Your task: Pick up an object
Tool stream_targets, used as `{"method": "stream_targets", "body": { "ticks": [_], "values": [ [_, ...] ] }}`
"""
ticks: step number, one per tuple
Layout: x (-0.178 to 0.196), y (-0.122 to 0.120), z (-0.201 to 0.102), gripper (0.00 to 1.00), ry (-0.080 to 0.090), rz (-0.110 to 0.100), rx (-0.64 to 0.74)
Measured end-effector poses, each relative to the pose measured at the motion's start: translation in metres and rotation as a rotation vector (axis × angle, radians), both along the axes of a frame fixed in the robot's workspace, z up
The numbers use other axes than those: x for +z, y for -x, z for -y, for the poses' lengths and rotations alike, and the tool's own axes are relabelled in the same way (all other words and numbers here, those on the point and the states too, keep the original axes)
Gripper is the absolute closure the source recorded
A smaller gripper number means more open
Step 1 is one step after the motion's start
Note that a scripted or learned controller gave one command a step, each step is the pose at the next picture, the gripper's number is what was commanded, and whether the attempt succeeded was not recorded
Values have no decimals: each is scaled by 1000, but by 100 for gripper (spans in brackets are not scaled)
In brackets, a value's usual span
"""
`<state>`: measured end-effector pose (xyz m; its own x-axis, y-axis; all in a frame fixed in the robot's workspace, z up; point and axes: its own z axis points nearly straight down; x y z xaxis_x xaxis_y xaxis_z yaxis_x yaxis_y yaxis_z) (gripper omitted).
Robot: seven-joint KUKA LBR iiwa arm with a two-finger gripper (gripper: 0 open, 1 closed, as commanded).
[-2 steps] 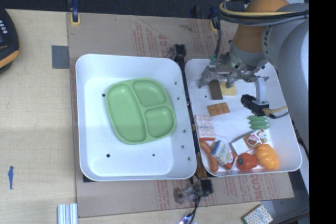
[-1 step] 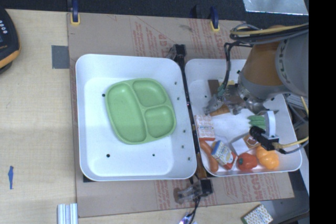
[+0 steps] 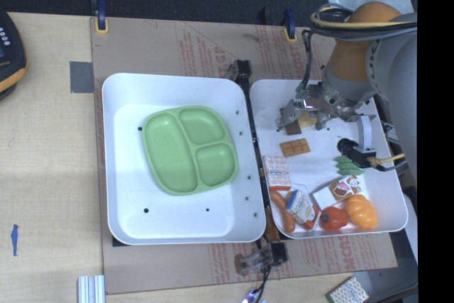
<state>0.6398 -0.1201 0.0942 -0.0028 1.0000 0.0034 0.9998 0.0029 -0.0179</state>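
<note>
- While arm hangs over right bin (image 3: 397, 223), left bin (image 3: 113, 152) carries green divided plate (image 3: 190, 150).
- Claw (image 3: 303, 112) low at bin's far left; open or closed, cannot tell.
- Brown cracker (image 3: 295, 147) just beside it: light, stiff, brittle, flat; pinch across short edges.

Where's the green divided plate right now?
The green divided plate lies flat in the left white bin, about mid-bin, across the divider from the right bin that holds the toy food.
</note>
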Motion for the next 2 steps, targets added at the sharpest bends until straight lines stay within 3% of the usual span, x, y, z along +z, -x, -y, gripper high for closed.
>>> {"method": "stream_targets", "body": {
  "ticks": [1,2],
  "values": [
    [10,0,1,100,4,7,2],
    [99,20,-81,100,3,13,2]
  ]
}}
